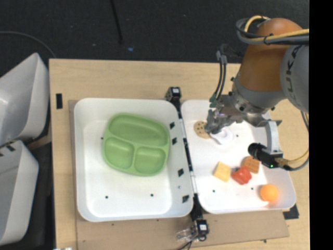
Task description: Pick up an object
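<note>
My gripper (215,127) hangs low over the back left part of the right bin (205,199). Just beside it lies a round tan cookie (200,128), partly covered by the gripper. A small white object (225,137) rests right under the gripper's near side. Toward the front of that bin sit a yellow cheese wedge (222,171), a red piece (241,176), a tan-brown block (251,164) and an orange ball (269,192). The grey arm with its orange band (265,46) comes in from the upper right.
The left bin (88,202) holds a green divided plate (136,144). A black clip-studded divider (183,155) separates the bins. A black fitting on the arm (260,153) overhangs the right bin's right side. White equipment (18,103) stands off the bench at the left.
</note>
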`<state>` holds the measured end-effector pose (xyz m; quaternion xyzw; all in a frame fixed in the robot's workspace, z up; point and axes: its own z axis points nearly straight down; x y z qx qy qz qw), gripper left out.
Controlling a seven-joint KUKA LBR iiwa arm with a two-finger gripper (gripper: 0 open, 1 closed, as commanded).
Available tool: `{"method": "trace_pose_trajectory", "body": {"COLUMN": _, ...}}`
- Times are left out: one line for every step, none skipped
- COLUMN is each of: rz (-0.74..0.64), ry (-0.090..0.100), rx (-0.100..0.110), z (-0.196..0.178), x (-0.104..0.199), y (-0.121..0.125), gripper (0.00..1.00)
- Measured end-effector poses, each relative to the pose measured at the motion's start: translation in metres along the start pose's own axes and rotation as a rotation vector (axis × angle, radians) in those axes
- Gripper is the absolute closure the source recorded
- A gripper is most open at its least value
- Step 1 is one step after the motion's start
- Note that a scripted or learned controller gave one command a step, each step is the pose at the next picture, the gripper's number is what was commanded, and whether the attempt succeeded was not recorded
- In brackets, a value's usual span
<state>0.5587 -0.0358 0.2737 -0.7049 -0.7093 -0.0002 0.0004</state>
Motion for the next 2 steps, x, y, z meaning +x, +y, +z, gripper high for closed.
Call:
{"method": "trace_pose_trajectory", "body": {"rz": -0.002, "ry": 0.0, "rx": 0.0, "z": 0.01, "x": 0.062, "y": -0.001, "gripper": 1.0}}
{"method": "trace_pose_trajectory", "body": {"rz": 0.0, "ry": -0.001, "rx": -0.002, "z": 0.01, "x": 0.11, "y": -0.001, "gripper": 1.0}}
